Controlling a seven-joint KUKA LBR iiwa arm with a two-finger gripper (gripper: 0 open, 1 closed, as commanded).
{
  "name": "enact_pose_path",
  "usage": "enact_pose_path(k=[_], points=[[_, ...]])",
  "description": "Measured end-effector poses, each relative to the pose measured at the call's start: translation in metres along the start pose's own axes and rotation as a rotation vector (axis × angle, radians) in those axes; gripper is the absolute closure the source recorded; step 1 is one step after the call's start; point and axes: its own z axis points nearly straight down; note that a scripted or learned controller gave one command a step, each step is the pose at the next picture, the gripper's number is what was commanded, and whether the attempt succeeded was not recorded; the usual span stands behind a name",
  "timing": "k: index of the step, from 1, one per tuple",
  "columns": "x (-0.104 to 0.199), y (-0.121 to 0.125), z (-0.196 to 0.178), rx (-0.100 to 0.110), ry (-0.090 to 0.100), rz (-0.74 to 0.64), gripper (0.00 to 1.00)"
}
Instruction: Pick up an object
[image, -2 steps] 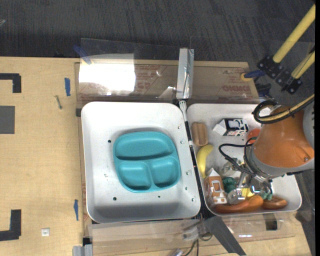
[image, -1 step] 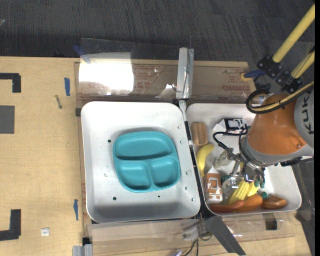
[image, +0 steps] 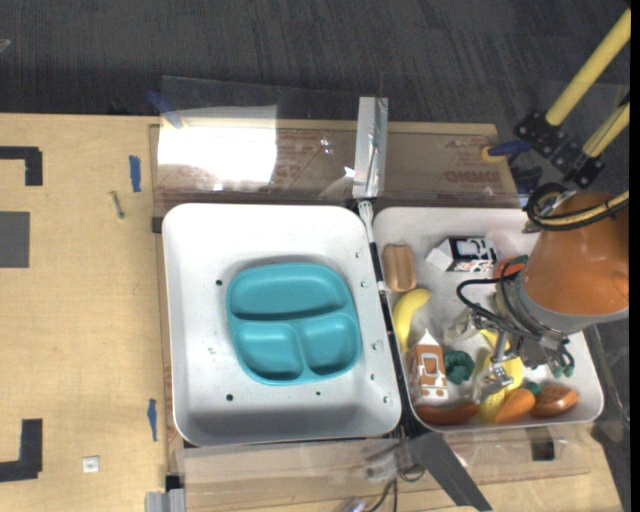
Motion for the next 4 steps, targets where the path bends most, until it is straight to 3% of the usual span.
enact_pose_path(k=[1,2,3,4], points=[[-0.001,0.002,0.014,0.0,0.002,-0.014,0.0],[-0.06,-0.007,0.014,0.002,-0.004,-0.035,0.0],[-0.057,0.021,0.014,0.002,-0.001,-0.111,0.0],[-0.031,0.023,0.013,0.001,-0.005,-0.009,0.0]])
